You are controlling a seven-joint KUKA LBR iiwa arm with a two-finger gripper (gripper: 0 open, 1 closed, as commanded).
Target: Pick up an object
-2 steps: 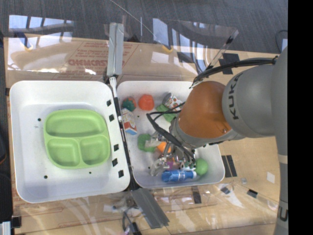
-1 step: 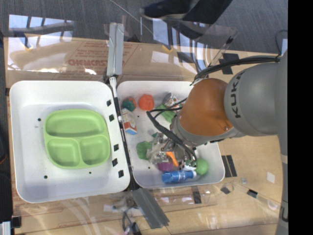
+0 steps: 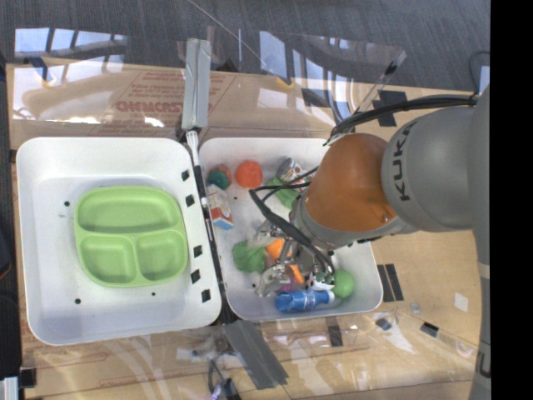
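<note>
You see the tool [image 3: 293,267] down in the right bin [image 3: 360,305], among a heap of small objects: a green piece [image 3: 246,256] to its left, a blue bottle [image 3: 305,300] on its near side and a green ball [image 3: 343,285] to its right. You cannot tell how its grip stands. The left bin [image 3: 37,223] holds a green divided tray [image 3: 131,234].

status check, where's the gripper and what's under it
Gripper low in right bin, among toys. Fingers' state unclear. Blue bottle and green ball close by. Green tray in left bin.
</note>
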